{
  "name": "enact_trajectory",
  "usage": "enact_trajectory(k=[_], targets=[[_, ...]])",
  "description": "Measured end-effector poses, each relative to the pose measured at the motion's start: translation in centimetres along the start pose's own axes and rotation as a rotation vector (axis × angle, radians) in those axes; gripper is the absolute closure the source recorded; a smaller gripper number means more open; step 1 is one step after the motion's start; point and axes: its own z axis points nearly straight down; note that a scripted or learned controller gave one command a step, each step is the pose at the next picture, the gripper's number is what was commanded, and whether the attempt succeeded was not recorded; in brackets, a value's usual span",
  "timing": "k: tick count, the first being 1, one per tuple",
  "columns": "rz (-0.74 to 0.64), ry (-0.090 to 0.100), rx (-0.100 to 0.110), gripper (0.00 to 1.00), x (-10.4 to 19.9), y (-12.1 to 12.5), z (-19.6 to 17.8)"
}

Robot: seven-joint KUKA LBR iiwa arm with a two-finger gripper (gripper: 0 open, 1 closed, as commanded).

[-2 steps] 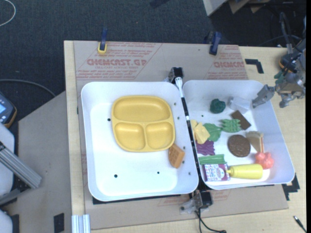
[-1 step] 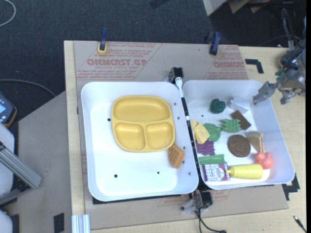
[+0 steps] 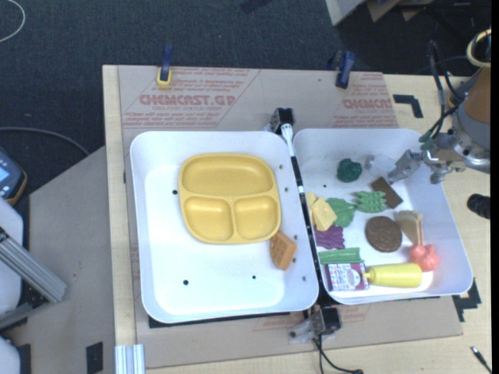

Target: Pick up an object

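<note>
- Lying in the right-hand shallow white bin (image 3: 460,244) is a jumble of toy food, any piece of which could be the thing to pick: a dark green lumpy broccoli piece (image 3: 349,170) near the far side, a round brown patty (image 3: 383,234) in the middle, a yellow plastic mustard-style bottle (image 3: 394,274) along the near edge.
- Beside the bottle sits a small purple-and-white printed carton (image 3: 344,276), with a flat green strip (image 3: 338,255) just above it.
- A pale yellow cheese-like wedge (image 3: 320,212), a leafy green lettuce piece (image 3: 341,210) and a spiky green leaf (image 3: 371,202) crowd the bin's left half; a pink rounded toy (image 3: 424,257) lies near the bottle's right end.
- The metal two-finger gripper (image 3: 404,167) hangs over the far right part of this bin, its prongs spread apart with nothing between them, pointing left toward the broccoli piece but well short of it.
- A small dark brown flat block (image 3: 386,192) lies just below the gripper.
- The left-hand white bin (image 3: 148,209) holds a yellow three-compartment plastic plate (image 3: 230,197), and an orange-brown waffle-textured piece (image 3: 283,250) rests just off the plate's near right corner.
- Both bins sit on a tan printed board (image 3: 195,100), clamped at its far edge.
</note>
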Motion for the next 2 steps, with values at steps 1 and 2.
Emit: enact_trajectory(k=[1,2], targets=[[0.001,0.0,-0.001,0.0,0.2,-1.0,5.0],[0.001,-0.002,-0.009,0.0,0.1,-0.8,8.2]])
